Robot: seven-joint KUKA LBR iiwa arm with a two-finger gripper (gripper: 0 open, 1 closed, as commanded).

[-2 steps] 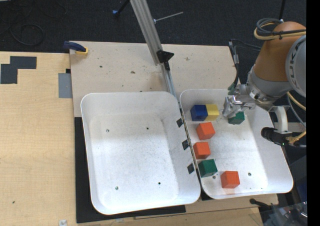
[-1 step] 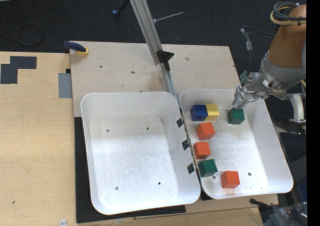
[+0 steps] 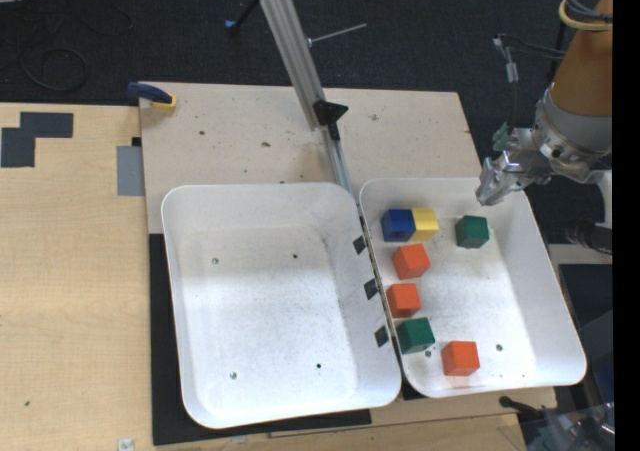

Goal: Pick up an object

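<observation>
- Objects for picking are seven small cubes, all lying in the right-hand shallow white bin [image 3: 560, 324].
- Blue cube [image 3: 397, 224] and yellow cube [image 3: 425, 222] sit touching each other near that bin's far left corner, the blue one on the left.
- Dark green cube [image 3: 472, 231] lies apart from that pair, to their right, near the far rim.
- Upper orange cube [image 3: 411, 261] rests just below the blue and yellow pair; a second orange cube [image 3: 404, 298] sits just below it, close to the bin's left wall.
- Second green cube [image 3: 415, 335] lies below that, also by the left wall.
- Third orange cube [image 3: 460, 358] sits near the bin's near rim, to the right of the second green cube.
- Grey arm with an orange band [image 3: 580, 89] reaches in from the right edge; its tool [image 3: 492, 189] hangs over the far rim of the right bin, just above and to the right of the dark green cube, with no cube between its fingers.
- Whether the tool is wide or narrow cannot be told from this angle.
- Left-hand shallow white bin [image 3: 190, 339] sits beside the right one, their walls joined by small black clips [image 3: 371, 289].
- Slanted aluminium rail [image 3: 296, 49] rises from between the bins toward the far side.
- Pale wooden worktop [image 3: 70, 269] carries both bins.
</observation>
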